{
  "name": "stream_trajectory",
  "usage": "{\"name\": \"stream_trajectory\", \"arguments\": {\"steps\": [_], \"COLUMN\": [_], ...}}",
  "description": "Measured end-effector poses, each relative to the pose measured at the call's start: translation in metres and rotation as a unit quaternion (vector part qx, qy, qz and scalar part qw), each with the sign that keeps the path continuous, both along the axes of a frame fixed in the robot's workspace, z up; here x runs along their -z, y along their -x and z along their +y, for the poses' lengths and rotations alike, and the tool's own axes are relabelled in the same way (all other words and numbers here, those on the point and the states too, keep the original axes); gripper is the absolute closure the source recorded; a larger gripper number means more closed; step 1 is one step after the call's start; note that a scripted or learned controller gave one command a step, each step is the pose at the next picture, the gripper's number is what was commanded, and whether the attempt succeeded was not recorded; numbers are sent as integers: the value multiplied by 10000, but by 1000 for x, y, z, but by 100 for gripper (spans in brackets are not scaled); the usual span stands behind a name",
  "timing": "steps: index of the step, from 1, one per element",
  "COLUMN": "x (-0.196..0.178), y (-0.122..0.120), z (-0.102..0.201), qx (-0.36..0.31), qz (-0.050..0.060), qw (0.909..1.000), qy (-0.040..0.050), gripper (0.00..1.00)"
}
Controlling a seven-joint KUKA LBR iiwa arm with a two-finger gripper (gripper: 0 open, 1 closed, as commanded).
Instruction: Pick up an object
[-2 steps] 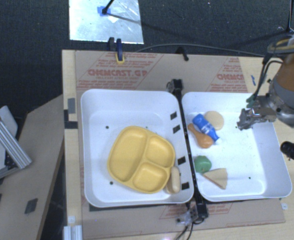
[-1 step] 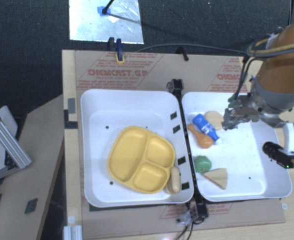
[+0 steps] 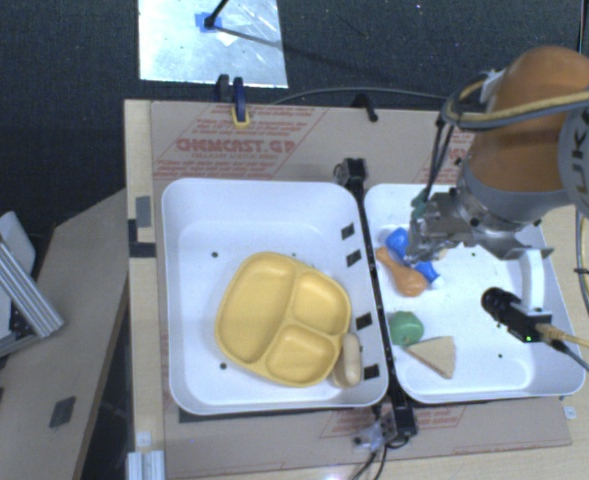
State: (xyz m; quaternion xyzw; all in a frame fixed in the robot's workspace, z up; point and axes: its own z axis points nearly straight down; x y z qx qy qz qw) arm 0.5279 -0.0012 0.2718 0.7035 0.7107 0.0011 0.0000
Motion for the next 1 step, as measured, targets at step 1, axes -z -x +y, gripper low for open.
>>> {"name": "stream_trajectory", "arguments": {"steps": [1], "x": [2], "y": [-2], "z": [57], "qx": [1], "qz": [-3], "qw": [10000], "qy": [-1], "gripper": [100]}}
